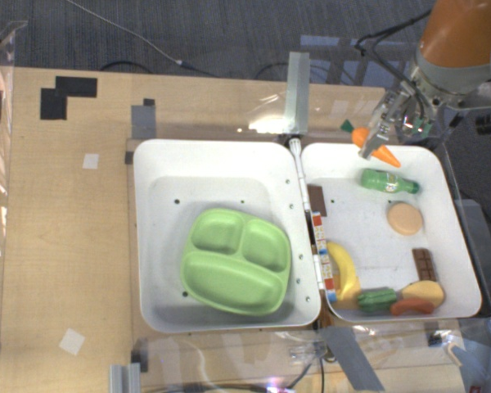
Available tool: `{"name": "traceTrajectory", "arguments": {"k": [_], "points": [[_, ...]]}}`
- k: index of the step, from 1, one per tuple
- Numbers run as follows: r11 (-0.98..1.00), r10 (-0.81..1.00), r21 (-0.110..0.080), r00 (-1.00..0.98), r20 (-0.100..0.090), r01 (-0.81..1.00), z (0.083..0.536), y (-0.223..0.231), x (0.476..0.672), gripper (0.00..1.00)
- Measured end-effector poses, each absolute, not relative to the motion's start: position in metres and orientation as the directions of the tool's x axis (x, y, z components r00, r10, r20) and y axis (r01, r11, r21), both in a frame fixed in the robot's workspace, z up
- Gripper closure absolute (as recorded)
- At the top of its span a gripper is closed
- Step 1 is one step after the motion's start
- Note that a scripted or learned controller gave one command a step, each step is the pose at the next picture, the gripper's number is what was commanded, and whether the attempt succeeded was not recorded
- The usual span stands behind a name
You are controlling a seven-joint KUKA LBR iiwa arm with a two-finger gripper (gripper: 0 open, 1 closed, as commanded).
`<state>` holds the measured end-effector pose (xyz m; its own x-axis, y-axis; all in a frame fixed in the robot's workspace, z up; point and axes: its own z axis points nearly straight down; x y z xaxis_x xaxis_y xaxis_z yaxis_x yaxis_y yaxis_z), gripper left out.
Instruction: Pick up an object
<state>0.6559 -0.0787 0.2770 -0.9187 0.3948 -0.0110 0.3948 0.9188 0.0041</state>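
My gripper (379, 142) hangs over the back rim of the right bin (450, 211). An orange toy carrot (386, 155) with a green top (346, 126) sits slantwise between its fingers, so it is shut on the carrot. The carrot overlaps the bin's back rim and looks lifted off the floor. Just below it a green bottle (389, 182) lies on its side, and a round tan disc (405, 218) lies further toward the front.
The right bin also holds a brown bar (315, 203) by the divider, a banana (344, 273), a chocolate bar (425, 262), and a green vegetable (377, 298), red piece (411, 306) and yellow fruit (424, 291) at the front. A green divided plate (237, 260) lies in the left bin (159, 219).
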Motion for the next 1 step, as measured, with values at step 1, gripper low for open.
{"name": "traceTrajectory", "arguments": {"k": [1], "points": [[0.827, 0.562, 0.006, -0.827, -0.007, 0.562, 0.2610, -0.0270, 0.6529, 1.00]]}}
